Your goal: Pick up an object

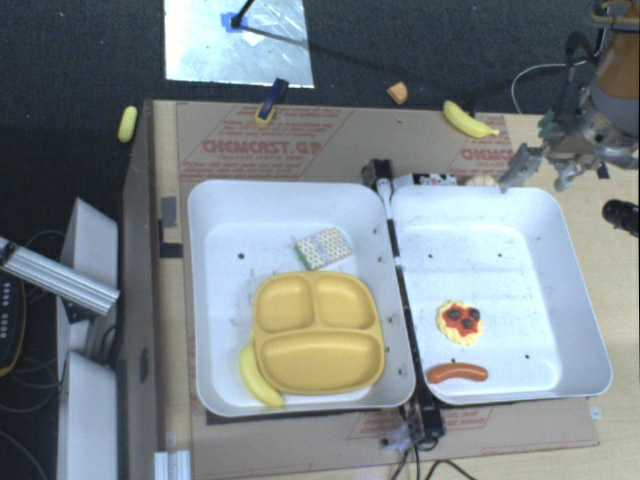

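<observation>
Gripper (pixel 540 164) hangs at the far right corner of the right bin (pixel 575 268), above its rim, with two grey fingers spread apart and nothing between them; it touches no object as far as I can see.

Taking the right bin as the landmark and working from the near edge outward: a toy sausage (pixel 458 373) lies by its near wall, and just beyond that, toward the bin's middle, sits a small pizza toy (pixel 460 322) with dark toppings. Either would serve as the object to pick. Both are well apart from the open fingers, across the bare floor of the bin.

To the left of the right bin, the left bin (pixel 225 228) holds a yellow divided plate (pixel 318 330), a yellow banana (pixel 256 376) touching the plate's near left edge, and a patterned sponge-like block (pixel 323 248) just past the plate.

Beyond the right bin's far wall, another banana (pixel 468 119) rests on the cardboard.

By my judgement the task has barely begun: nothing is lifted, and the approach, descent, closing and lift all remain.
</observation>
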Tool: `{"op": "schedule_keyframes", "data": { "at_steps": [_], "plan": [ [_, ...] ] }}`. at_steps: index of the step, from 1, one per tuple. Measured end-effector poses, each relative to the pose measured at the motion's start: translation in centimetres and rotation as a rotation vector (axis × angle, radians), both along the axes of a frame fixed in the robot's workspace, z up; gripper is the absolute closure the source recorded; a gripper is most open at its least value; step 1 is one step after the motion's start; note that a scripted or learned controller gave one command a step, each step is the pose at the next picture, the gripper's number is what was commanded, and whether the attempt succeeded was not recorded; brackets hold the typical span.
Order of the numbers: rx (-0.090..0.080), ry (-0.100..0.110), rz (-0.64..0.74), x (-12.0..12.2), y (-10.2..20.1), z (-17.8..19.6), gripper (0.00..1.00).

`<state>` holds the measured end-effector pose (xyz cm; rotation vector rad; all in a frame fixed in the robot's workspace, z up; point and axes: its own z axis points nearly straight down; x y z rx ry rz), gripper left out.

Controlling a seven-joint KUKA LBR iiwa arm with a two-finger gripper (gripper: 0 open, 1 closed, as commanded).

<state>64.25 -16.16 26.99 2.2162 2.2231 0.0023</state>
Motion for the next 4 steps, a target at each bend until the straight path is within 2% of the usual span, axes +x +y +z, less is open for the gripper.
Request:
{"op": "schedule_keyframes", "data": {
  "at_steps": [1, 2, 3, 4],
  "plan": [
    [0.002, 0.005, -0.002, -10.0, 2.8, -11.4, 0.00],
    [0.001, 0.002, -0.002, -13.5, 5.9, -18.6, 0.00],
    [0.001, -0.001, -0.002, -13.3, 5.9, -17.5, 1.00],
    [0.002, 0.000, 0.000, -10.5, 13.4, -8.5, 1.00]
  ]
}}
